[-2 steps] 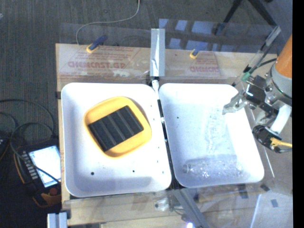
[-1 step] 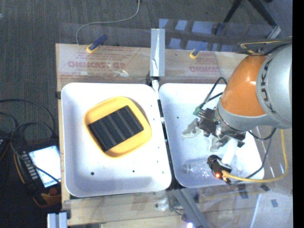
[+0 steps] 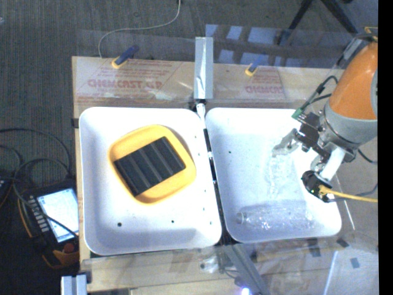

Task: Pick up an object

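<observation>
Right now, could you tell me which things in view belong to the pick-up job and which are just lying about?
Part of the job:
- yellow tray with black ridged insert, in the left bin
- clear plastic bottle, in the right bin
- gripper, over the right bin

Just lying about:
- device with lit screen, on the floor
- blue-and-yellow clamps, at the bench's far edge

The nearer white bin (image 3: 245, 134) is lying beneath the pincer (image 3: 305, 141), and the farther white bin (image 3: 98, 183) is sitting well apart from it. A lit tablet (image 3: 56, 212) is glowing farther still, on the carpet (image 3: 37, 54).
</observation>
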### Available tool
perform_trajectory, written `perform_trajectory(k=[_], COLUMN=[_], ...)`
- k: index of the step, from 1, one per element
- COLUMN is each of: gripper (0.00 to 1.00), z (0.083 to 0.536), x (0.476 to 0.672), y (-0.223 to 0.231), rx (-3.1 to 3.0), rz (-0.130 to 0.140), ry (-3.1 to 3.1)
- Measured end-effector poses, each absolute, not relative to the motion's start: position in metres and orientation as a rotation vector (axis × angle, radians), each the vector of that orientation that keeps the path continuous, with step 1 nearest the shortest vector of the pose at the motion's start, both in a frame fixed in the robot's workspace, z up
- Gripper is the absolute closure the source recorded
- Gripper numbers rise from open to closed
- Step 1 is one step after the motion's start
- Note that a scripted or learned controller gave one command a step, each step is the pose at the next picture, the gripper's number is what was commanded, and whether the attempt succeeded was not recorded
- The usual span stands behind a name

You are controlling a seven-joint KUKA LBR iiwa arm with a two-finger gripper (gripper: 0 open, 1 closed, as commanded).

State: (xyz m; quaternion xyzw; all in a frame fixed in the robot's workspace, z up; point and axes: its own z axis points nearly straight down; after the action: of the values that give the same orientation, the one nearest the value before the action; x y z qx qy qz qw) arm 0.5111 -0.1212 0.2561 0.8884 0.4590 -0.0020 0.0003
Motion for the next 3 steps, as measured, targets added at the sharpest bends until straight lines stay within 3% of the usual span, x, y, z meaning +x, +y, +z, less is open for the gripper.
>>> perform_trajectory(k=[1, 2, 3], gripper=[0.0, 1.0, 1.0], z=[0.256, 0.264, 0.255], x=[0.511, 0.511, 0.483], y=[-0.121, -0.121, -0.13], rx=[2.791, 2.791, 2.753], rz=[-0.007, -0.012, -0.007], ry=[1.441, 1.443, 1.513])
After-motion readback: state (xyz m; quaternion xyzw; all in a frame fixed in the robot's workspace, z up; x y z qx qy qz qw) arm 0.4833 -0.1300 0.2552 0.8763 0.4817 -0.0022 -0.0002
